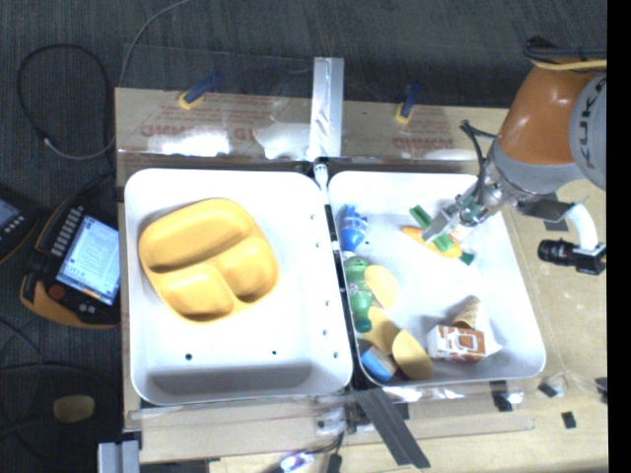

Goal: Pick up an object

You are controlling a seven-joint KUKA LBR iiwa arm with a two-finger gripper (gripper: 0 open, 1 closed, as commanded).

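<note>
Though crowded — hand [446, 227] amid toys [370, 299]

Two white bins [138, 363]; yellow three-part tray [207, 257] in the left one; orange-and-white carton [458, 341], blue bottle [352, 229], green bottle [357, 289], pale yellow discs [383, 286]; grey arm [552, 116] with orange band

A handheld control pendant [77, 264] with a lit screen is seen on dark carpet [59, 28], with black cables [59, 97] laid nearby.
</note>
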